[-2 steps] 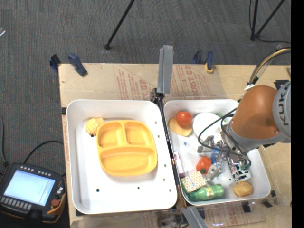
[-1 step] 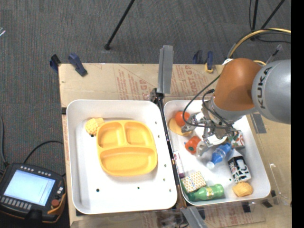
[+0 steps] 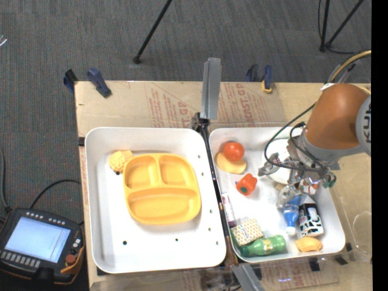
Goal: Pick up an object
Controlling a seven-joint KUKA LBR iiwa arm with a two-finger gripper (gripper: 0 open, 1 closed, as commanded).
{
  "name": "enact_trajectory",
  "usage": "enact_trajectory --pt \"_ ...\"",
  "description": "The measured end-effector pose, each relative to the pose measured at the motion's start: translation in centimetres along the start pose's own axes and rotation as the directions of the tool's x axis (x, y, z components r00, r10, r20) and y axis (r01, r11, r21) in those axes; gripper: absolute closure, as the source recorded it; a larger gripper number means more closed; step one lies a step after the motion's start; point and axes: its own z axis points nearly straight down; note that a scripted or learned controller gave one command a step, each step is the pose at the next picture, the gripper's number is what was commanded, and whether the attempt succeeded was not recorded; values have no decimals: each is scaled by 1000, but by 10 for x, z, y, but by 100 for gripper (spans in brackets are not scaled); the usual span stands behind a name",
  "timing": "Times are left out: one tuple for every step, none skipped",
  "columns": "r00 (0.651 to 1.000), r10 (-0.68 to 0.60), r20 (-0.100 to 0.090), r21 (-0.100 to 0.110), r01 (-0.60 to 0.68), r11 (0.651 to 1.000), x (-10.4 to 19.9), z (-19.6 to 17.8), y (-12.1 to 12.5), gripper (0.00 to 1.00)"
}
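Fingers (image 3: pixel 268 169) spread above right bin's (image 3: pixel 254 138) cluttered centre.

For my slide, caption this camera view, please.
Arm's gripper hovers over right bin clutter beside blue bottle; yellow tray in left bin.

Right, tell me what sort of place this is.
Most likely a robotics lab set up for grasping trials: a bench clamped with boards, two white bins of toy food such as a yellow divided tray, tripod legs on grey carpet, and a teach pendant.
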Motion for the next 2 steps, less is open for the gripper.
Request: enact_trajectory --pt "994 -111 0 3 111 994 52 0 31 0" --pt "965 -260 4 -10 260 965 92 1 11 0"
